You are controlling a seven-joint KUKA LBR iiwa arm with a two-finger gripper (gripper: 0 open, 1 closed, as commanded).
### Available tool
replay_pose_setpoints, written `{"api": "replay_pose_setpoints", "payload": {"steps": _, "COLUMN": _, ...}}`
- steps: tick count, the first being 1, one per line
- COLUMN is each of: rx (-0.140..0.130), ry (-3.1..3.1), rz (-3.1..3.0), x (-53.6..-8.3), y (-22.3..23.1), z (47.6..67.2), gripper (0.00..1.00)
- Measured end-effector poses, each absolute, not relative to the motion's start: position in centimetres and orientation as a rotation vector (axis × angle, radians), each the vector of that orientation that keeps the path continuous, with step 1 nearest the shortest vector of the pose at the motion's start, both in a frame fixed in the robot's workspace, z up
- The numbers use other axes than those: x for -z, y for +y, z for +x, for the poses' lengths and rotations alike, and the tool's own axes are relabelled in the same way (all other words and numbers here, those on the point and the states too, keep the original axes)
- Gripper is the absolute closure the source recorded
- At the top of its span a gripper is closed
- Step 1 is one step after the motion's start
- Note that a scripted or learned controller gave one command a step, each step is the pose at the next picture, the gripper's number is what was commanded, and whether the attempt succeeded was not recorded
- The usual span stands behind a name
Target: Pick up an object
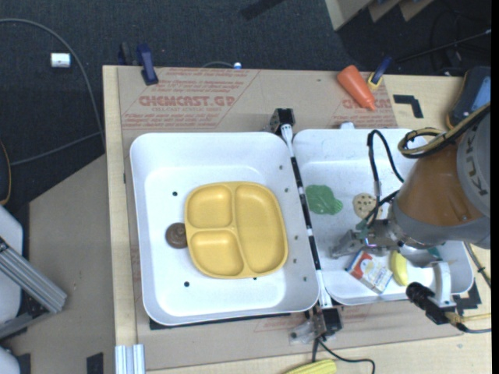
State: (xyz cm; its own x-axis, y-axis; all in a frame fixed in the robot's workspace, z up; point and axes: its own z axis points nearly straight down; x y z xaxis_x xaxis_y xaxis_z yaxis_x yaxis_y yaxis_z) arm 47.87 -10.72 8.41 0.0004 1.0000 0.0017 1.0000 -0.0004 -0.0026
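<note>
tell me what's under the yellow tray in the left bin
A brown round thing pokes out from under the yellow tray at its left edge, on the left bin floor. How far it runs beneath, and anything else there, is covered.

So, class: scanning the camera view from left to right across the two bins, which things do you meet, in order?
Brown disc → yellow tray → green piece → tan round piece → yellow piece, beside the arm.
</note>
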Motion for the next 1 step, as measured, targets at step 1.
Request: {"api": "replay_pose_setpoints", "payload": {"steps": 1, "rx": 0.001, "ry": -2.220, "rz": -2.221, "x": -9.40, "y": -10.70, "z": 47.92, "gripper": 1.00}}
